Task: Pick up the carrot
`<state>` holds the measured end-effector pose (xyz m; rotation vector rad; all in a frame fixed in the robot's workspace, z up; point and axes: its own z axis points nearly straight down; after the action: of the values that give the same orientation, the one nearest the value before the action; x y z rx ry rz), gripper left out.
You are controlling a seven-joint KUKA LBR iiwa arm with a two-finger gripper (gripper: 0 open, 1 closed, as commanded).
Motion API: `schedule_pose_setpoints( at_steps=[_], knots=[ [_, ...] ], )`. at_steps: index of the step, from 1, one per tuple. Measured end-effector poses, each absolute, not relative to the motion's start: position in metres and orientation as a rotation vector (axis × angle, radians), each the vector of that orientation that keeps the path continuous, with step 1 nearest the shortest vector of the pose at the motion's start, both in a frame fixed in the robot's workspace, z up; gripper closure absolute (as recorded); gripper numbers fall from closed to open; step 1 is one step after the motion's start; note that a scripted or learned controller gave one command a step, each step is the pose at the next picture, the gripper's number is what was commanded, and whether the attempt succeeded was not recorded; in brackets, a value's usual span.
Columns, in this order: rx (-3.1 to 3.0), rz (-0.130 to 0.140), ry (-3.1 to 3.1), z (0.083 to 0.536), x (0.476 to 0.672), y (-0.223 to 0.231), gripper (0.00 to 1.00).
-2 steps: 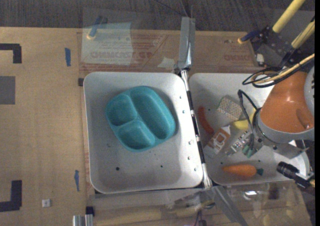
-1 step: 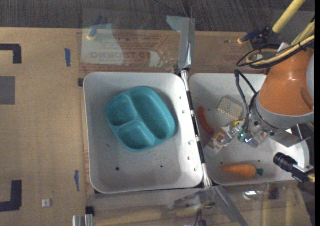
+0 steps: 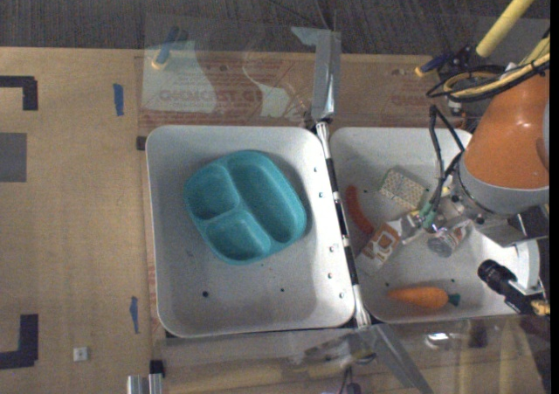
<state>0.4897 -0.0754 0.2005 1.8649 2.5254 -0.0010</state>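
I can't make out the gripper (image 3: 437, 231) fingers — too blurred under the wrist to tell apart or together. Carrot (image 3: 422, 297) lies at the right bin's (image 3: 349, 152) near edge, apart from gripper.

A grey arm (image 3: 511, 178) wears a broad orange band (image 3: 520, 134), with black and yellow cables (image 3: 472, 82) trailing.

Two white bins side by side on bench. Left bin (image 3: 166, 296): teal divided plate (image 3: 246, 205) near centre. Right bin (image 3: 358, 152): carrot (image 3: 421, 297) lying along near edge, green tip toward right; red sausage-shaped item (image 3: 357, 208) by left wall; small carton (image 3: 382, 242) just beside it; tan grater-like piece (image 3: 402, 184) toward far side. Arm (image 3: 511, 143) over right bin; gripper (image 3: 441, 228) above bin middle, apart from carrot.
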Motion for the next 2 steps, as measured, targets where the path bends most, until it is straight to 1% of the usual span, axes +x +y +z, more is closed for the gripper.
schedule_pose_setpoints(
  at_steps=[1,2],
  knots=[
    [1.863,-0.002,2.524,0.21,0.491,-0.076,1.0],
    [1.454,-0.001,2.785,0.167,0.516,-0.107,1.0]
  ],
)
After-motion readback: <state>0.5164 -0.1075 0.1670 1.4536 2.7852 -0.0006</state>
